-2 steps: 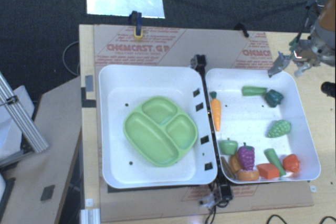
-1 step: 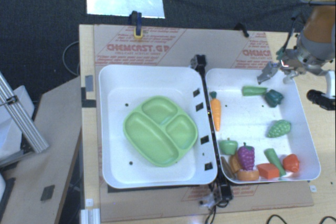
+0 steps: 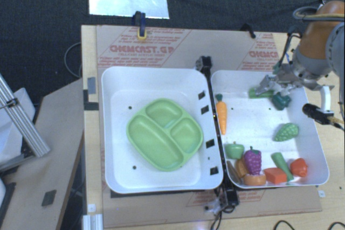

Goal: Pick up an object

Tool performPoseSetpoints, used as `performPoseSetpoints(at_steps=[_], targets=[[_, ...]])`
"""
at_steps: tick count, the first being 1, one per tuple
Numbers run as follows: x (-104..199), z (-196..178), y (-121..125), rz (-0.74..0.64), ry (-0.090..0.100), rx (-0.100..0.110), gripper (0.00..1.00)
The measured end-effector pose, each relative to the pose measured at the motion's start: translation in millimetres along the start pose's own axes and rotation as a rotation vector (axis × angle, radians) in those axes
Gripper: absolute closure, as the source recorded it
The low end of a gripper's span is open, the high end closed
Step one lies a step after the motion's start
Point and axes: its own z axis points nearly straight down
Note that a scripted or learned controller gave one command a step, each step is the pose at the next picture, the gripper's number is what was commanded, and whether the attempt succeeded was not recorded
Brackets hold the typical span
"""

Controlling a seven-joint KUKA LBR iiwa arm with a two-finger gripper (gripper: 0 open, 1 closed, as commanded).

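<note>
Green divided plate (image 3: 164, 141) is seen in the left bin (image 3: 116, 94). Orange carrot (image 3: 221, 115) lies lengthwise near the right bin's (image 3: 315, 140) left wall. Gripper (image 3: 275, 88) is seen at the far right corner, above a green piece (image 3: 260, 93) and a teal item (image 3: 281, 100); finger state cannot be told. Target is judged just below-left.

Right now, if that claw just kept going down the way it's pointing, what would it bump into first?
Probably the dark teal toy right under the gripper, or the green piece beside it; depth is hard to judge, and the white bin floor lies below.
</note>
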Motion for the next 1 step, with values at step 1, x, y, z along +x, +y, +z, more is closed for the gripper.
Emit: performPoseSetpoints(at_steps=[1], targets=[[1.2,35.5,2.1,-0.002,0.000,-0.004,0.00]])
